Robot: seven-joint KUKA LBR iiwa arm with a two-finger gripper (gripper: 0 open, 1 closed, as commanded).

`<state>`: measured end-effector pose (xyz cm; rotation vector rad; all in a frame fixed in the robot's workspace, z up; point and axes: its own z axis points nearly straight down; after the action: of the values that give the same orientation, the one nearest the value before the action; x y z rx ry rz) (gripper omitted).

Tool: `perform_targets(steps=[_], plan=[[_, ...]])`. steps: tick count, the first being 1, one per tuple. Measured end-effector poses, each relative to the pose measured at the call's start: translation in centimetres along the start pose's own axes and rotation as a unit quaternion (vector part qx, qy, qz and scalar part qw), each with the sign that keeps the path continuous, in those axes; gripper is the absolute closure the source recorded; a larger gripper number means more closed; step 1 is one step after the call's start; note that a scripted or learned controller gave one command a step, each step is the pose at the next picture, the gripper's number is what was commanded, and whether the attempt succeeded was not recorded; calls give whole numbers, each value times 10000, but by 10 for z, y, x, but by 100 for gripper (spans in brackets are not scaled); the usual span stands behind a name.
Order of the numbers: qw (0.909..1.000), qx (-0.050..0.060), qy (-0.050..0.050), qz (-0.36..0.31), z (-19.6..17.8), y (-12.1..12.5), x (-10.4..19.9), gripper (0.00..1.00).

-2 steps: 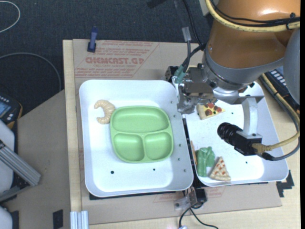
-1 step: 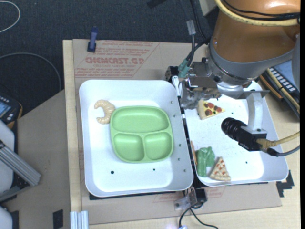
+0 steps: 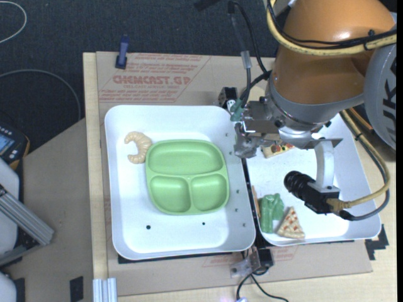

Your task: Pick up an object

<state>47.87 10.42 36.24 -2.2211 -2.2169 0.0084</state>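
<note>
Nearest pickable thing to me is a small red/white/yellow toy piece (image 3: 278, 148), lying in the right bin (image 3: 360, 168) near its upper-left corner, half tucked under my wrist. It sits just below and a bit right of where my gripper (image 3: 244, 142) hangs, close to the wall between the two bins. Too much of it is covered to call its long axis; what shows runs roughly left-right. Whether my gripper is released or clenched I can't tell, the wrist housing blocks that, and nothing shows as held.

Other options in the right bin, front-left corner: a green toy veg (image 3: 271, 210), long axis running near-to-far, touching or just beside a pizza slice (image 3: 291, 224) w/ its point toward the back. Both lie well below me in view, so farther off than the red piece.

Left bin (image 3: 119, 168): green divided plate (image 3: 187, 176) in the middle, croissant (image 3: 138, 146) just beside its upper-left edge, apart from me across the divider.

My guess: task not done yet; a short shift right & toward the front gets me over the red piece
</note>
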Motion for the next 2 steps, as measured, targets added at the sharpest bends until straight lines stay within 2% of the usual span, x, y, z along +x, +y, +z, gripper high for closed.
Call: perform_targets(steps=[1,2], plan=[[10000,-13,6,-18,3,0,18,100],[10000,21,-9,4,94,27,12,100]])
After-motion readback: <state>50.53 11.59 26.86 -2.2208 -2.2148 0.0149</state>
